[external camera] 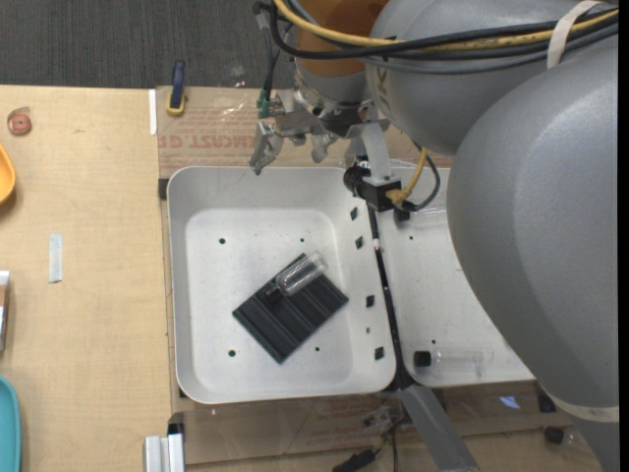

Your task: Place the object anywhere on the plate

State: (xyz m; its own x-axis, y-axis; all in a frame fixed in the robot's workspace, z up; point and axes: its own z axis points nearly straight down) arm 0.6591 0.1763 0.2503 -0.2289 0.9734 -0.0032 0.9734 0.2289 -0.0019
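Observation:
A black ribbed square plate (290, 318) lies tilted in the middle of the left white bin (197, 264). A small clear cylinder-like object (300, 273) rests on the plate's upper corner. My gripper (290, 153) hangs above the bin's back rim, well behind the plate. Its fingers (261, 153) are spread open, and nothing is between them. The grey arm with the orange band (339, 13) reaches in from the upper right.
In the right bin (432, 293), a clear tube with a black cap (450, 360) lies near the front, and the arm covers much of that bin. Cardboard (211, 131) and a blue clamp (177, 85) sit behind the left bin. A wooden table (79, 264) lies to the left.

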